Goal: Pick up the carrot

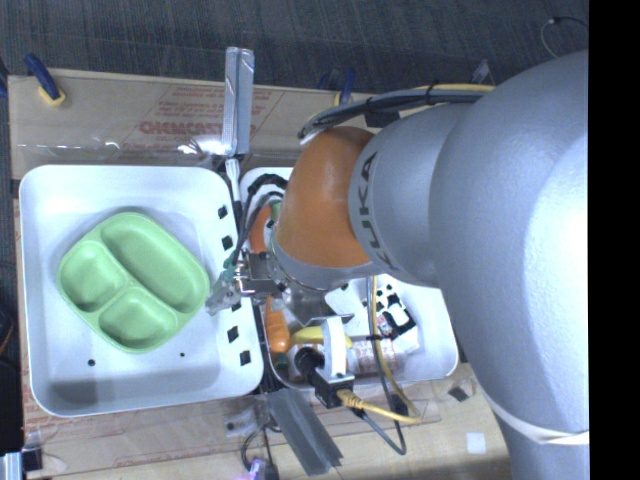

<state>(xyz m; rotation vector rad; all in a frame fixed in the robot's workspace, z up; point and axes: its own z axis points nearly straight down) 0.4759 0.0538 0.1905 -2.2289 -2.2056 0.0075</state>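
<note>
An orange carrot (277, 332) lies in the right bin (440, 353), close to its left wall and partly under the arm's wrist. The gripper (226, 290) hangs over the divider between the two bins, up and to the left of the carrot, its metal tip at the edge of the left bin. Nothing shows in its grasp. The grey arm with its orange band (318, 203) covers most of the right bin.
A green divided plate (133, 278) rests in the left bin (60, 383). In the right bin a yellow item (306, 337) and a brown bottle-like item (385, 355) lie beside the carrot. Cables trail off the front edge.
</note>
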